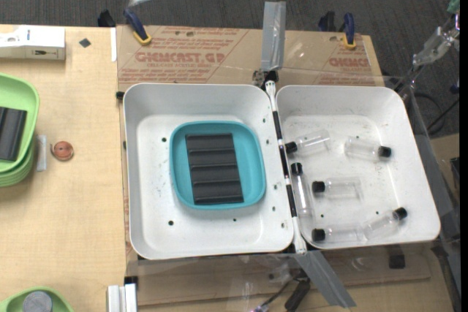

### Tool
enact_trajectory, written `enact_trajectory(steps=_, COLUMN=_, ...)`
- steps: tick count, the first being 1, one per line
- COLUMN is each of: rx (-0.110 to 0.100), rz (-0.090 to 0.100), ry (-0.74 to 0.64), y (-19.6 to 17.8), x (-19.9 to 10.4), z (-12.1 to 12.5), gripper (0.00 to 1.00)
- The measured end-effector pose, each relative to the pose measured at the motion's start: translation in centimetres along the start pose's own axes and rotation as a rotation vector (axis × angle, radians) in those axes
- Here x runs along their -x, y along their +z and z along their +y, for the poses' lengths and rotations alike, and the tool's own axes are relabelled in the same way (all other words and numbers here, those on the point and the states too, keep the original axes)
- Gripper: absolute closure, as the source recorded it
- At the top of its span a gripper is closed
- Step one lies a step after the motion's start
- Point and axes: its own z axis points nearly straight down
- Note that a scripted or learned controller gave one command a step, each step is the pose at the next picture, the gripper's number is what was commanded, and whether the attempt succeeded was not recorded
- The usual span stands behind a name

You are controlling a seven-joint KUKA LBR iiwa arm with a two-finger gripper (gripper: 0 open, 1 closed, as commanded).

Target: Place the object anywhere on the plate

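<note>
Plate: teal plate (pixel 216 166) with a dark ribbed insert sits in the left bin (pixel 146 230).
Objects: clear vials with black caps (pixel 314 140) lie scattered in the right bin (pixel 409 157).
Gripper: state cannot be told.

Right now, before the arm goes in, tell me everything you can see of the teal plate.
The teal plate is a shallow, rounded-square dish, plastic by its look, lying flat near the middle of the left white bin. A dark ribbed rectangular insert with four raised bars fills its well. Nothing else touches it; the clear vials lie in the right bin.
</note>
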Motion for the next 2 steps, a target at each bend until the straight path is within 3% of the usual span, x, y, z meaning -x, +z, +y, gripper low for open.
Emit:
enact_trajectory(steps=1, rx=0.000, rz=0.000, ry=0.070, y=1.04, x=-1.84, z=4.04, gripper=0.00)
enact_trajectory(steps=2, rx=-0.001, rz=0.000, ry=0.071, y=1.04, x=-1.85, z=4.04, gripper=0.00)
